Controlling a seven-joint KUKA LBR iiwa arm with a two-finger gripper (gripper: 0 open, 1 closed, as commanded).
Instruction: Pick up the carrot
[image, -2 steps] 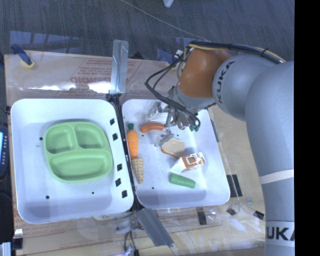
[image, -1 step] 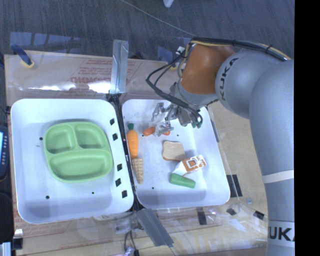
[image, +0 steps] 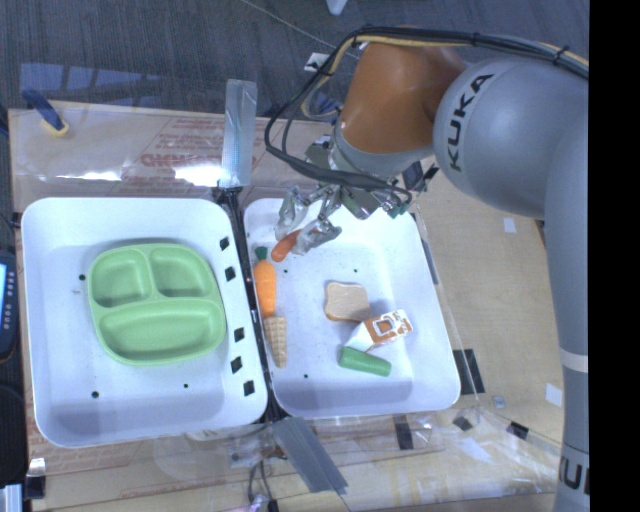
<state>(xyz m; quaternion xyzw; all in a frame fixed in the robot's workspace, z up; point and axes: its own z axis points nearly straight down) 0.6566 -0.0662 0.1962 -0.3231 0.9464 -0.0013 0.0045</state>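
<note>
Carrot (image: 265, 286): orange, tapered, green stub at its upper end; it was laid lengthwise along the left wall of the right bin (image: 430, 300), within reach of the arm. A second small orange piece (image: 285, 246) was seen at the gripper (image: 308, 222); whether the fingers were apart or together could not be told. Nearby: ice-cream cone (image: 275, 340), bread slice (image: 345, 301), green block (image: 364, 362). Left bin (image: 50, 250): green divided plate (image: 156, 303).

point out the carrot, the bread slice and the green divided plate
carrot (image: 265, 286), camera view, middle of its orange body by the right bin's left wall
bread slice (image: 345, 301), camera view, centre of its tan face
green divided plate (image: 156, 335), camera view, floor of its large lower compartment
</note>
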